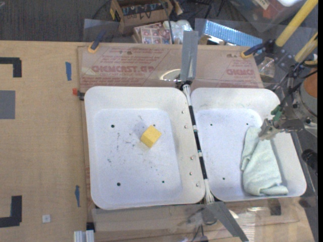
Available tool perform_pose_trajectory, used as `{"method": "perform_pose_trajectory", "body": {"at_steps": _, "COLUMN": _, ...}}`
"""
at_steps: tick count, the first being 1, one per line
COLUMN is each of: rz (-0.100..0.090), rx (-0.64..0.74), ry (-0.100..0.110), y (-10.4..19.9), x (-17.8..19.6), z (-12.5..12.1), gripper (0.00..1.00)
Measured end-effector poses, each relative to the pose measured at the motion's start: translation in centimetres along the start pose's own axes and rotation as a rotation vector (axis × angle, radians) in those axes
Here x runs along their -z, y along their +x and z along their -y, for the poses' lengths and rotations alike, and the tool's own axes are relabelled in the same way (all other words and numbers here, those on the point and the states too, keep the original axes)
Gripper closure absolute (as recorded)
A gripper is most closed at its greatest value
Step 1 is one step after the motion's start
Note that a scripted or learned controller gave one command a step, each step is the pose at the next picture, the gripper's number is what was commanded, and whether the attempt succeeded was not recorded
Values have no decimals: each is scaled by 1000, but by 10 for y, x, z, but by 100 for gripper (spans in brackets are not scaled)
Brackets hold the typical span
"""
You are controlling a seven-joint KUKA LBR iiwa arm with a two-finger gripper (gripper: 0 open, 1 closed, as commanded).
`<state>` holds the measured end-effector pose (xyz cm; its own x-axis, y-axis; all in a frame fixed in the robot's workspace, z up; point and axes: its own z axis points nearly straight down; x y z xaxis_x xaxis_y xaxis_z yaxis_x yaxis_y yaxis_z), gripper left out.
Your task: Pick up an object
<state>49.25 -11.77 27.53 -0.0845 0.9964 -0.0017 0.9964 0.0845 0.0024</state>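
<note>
A small yellow block point(150, 136) lies near the middle of the left white bin point(96, 105). A crumpled pale green cloth point(260, 166) lies along the right side of the right white bin point(222, 97). My gripper point(266, 131) reaches in from the right and sits low at the cloth's upper end, touching or just over it. The cloth still rests on the bin floor.
A grey strip point(189, 59) and a cable run along the seam between the bins. A clear sheet with red lettering point(131, 67) stands behind them, with boxes and clutter beyond. Bare wooden bench point(40, 145) with black and blue tape marks lies to the left.
</note>
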Motion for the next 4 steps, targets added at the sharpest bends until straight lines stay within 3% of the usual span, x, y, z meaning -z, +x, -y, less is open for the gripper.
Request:
{"method": "perform_pose_trajectory", "body": {"at_steps": 1, "rz": -2, "rx": -40, "ry": 3, "y": -4, "x": -42, "z": 13, "gripper": 100}}
{"method": "perform_pose_trajectory", "body": {"at_steps": 2, "rz": -1, "rx": 8, "ry": 1, "y": 26, "x": -179, "z": 11, "gripper": 100}}
{"method": "perform_pose_trajectory", "body": {"at_steps": 3, "rz": 0, "rx": 69, "ry": 0, "y": -24, "x": -29, "z": 15, "gripper": 100}}
{"method": "perform_pose_trajectory", "body": {"at_steps": 4, "rz": 0, "rx": 69, "ry": 0, "y": -24, "x": -29, "z": 15, "gripper": 0}}
